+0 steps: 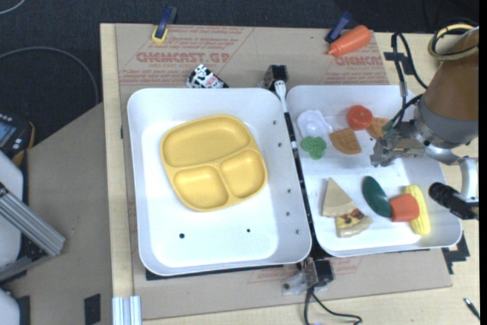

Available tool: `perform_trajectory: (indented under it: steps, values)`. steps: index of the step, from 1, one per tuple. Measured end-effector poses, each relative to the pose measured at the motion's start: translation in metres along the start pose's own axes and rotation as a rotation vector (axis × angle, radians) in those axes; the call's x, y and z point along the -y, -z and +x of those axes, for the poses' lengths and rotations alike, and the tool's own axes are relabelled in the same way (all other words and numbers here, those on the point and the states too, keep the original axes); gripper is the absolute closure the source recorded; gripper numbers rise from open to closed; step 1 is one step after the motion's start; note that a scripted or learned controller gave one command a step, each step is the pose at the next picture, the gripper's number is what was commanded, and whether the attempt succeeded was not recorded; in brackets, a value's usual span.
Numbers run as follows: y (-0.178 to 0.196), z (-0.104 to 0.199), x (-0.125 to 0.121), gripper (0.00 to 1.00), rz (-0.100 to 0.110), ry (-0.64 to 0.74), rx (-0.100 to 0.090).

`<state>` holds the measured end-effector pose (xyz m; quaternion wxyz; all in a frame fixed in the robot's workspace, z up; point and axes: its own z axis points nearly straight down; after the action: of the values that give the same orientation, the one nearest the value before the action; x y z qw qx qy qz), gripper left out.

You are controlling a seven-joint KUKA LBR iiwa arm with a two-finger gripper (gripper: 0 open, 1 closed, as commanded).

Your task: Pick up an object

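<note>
Hovering over the right white bin [426, 240], gripper [386, 152], claw state unclear, nears dark green oval toy vegetable [374, 195]: light, rigid, slippery; grasp across its narrow middle.

Arm [455, 99] reaching in from right, pincer [386, 151] low, pointing left.

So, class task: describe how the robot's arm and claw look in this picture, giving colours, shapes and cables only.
The arm is a rounded grey body with a broad orange band above the wrist. Black cables run alongside it. The claw is small, dark grey metal, with a black fitting jutting out below the wrist.
</note>
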<state>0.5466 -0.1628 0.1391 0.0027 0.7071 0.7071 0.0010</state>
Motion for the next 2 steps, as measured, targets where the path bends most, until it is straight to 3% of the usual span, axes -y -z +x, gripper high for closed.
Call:
perform_trajectory:
  steps: [2]
  values:
    - [0.089, 0.002, -0.008, 1.0, -0.001, 0.002, 0.0]
